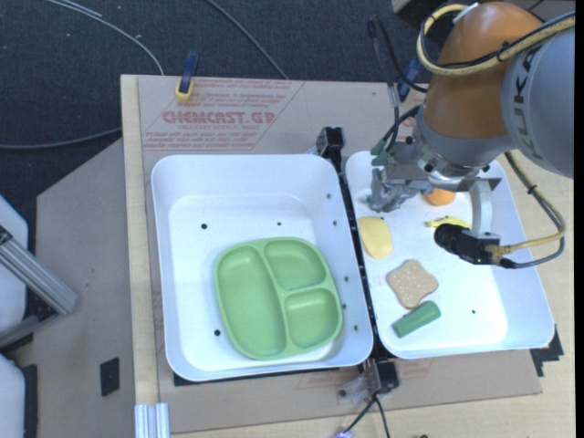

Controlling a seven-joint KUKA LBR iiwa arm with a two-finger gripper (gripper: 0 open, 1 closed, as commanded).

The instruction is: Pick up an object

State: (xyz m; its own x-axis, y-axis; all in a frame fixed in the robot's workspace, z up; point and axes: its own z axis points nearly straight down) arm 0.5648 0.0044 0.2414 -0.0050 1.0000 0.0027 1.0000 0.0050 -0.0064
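End effector [388, 194] low in right bin [520, 322], just above the yellow lemon-like piece [375, 236]; finger state unclear, can't tell. Nothing lifted: cracker [411, 283], green cylinder [416, 319] on bin floor. Grasp pending.

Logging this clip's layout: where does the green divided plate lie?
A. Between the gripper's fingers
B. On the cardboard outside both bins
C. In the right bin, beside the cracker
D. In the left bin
D: the green divided plate lies flat on the floor of the left bin, apart from the gripper, which is over the right bin.
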